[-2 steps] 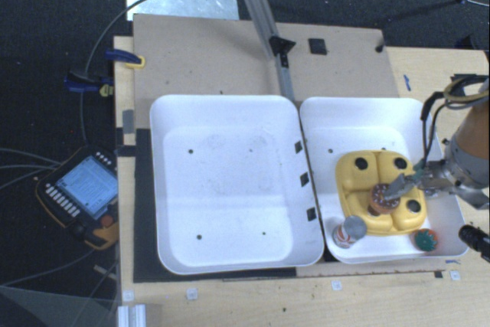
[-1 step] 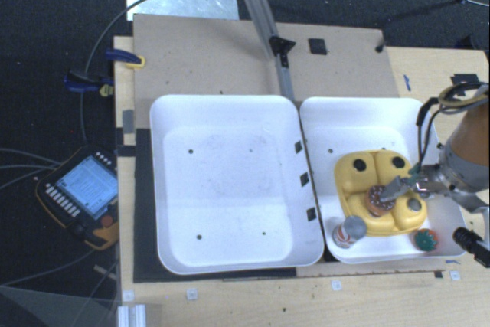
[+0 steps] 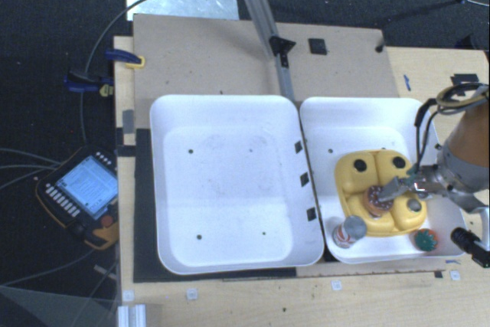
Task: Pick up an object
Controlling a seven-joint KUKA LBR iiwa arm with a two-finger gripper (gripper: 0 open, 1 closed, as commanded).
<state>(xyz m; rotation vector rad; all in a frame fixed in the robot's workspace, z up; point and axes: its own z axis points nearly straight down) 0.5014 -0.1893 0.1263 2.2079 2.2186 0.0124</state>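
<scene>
At the right bin's (image 3: 318,134) front edge lie a small grey-capped piece (image 3: 349,230) and a green ball (image 3: 425,240). Just behind them, the gripper (image 3: 398,191) hangs directly over the yellow toy (image 3: 379,191), which stretches front to back. Whether its fingers are spread or pressed together I cannot tell.

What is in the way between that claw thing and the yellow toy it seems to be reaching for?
Nothing visible. The end effector is already right over the yellow toy in the right bin. The small grey object and the green object lie off to the toy's near side, not between them.
</scene>
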